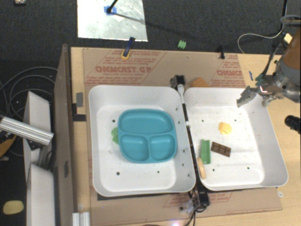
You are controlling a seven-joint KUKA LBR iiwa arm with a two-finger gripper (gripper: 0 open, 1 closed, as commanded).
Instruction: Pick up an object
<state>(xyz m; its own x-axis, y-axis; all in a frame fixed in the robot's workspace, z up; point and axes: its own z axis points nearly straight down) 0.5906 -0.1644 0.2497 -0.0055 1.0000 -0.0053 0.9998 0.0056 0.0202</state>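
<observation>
Where the arm comes in from the right edge of the frame, we see the gripper [254, 95] hanging over the upper right corner of the right bin [273, 147]. Its two fingers [244, 98] are spread apart with nothing between them, one reaching toward the left and the other just beside the bin's far rim.

Lower in that same bin, near its middle, we find a small yellow piece [225, 128], well apart from the gripper. Below and to the left of it stands a green block [205, 151], upright in the picture, and just to its right lies a brown chocolate-coloured bar [220, 149], slightly tilted. The two look as if they touch or nearly touch; we cannot tell which. At the bin's lower left, against the wall that meets the other bin, we see a pale tan oblong piece [201, 167].

In the left bin [101, 173], toward the centre of the frame, sits a blue divided plate [147, 134] with three compartments. A small green thing [114, 134] peeks out from beside the plate's left edge, partly hidden, so we cannot name it further.

Both bins rest on a brown cardboard sheet [155, 65] on the counter [291, 147]. In the upper left of the frame lies a silvery sheet [110, 15].
</observation>
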